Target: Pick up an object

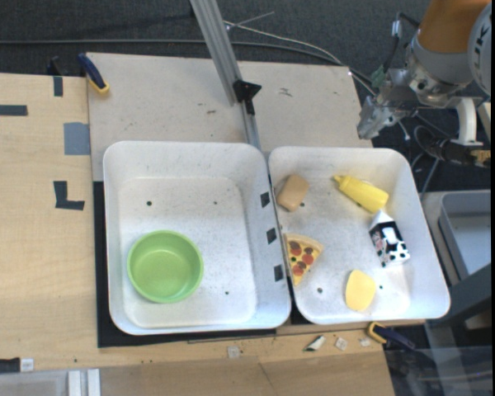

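Note:
The right bin (421,221) holds a tan bread-like piece (293,192), a yellow mustard bottle (362,192), a small black-and-white carton (388,242), a pizza slice (301,256) and a yellow lemon-like piece (360,290). In the left bin (181,159) sits a green bowl (165,266). My gripper (371,122) hangs beyond the right bin's back edge, at the upper right, above the bench and apart from every object. Nothing shows between its fingers.
A slanted metal pole (223,48) rises from the junction behind the bins. Cables (313,52) trail across the bench behind them. A blue-and-yellow clamp (93,73) lies at the back left corner. A grey box (470,229) stands right of the right bin.

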Available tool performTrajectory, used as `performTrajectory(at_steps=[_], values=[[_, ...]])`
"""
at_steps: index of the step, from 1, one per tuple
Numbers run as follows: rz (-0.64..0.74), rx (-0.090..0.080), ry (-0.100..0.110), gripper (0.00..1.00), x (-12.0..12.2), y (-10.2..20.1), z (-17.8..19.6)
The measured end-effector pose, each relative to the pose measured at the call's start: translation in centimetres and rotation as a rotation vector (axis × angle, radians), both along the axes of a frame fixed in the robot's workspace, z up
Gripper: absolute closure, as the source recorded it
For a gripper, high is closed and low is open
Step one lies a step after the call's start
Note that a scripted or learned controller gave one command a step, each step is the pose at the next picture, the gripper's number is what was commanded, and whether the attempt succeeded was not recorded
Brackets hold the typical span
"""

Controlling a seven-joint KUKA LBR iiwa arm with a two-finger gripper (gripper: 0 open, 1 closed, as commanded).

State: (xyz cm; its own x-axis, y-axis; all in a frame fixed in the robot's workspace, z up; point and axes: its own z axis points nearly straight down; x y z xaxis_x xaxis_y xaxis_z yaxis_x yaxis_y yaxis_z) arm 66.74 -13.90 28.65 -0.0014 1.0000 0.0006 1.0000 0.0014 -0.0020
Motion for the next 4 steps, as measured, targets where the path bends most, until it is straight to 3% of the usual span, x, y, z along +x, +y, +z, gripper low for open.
performTrajectory(at_steps=[1, 4], values=[[0.0, 0.0, 0.0, 0.0, 0.0, 0.0, 0.0], [-0.001, -0.002, 0.005, 0.0, -0.9, 0.0, -17.0]])
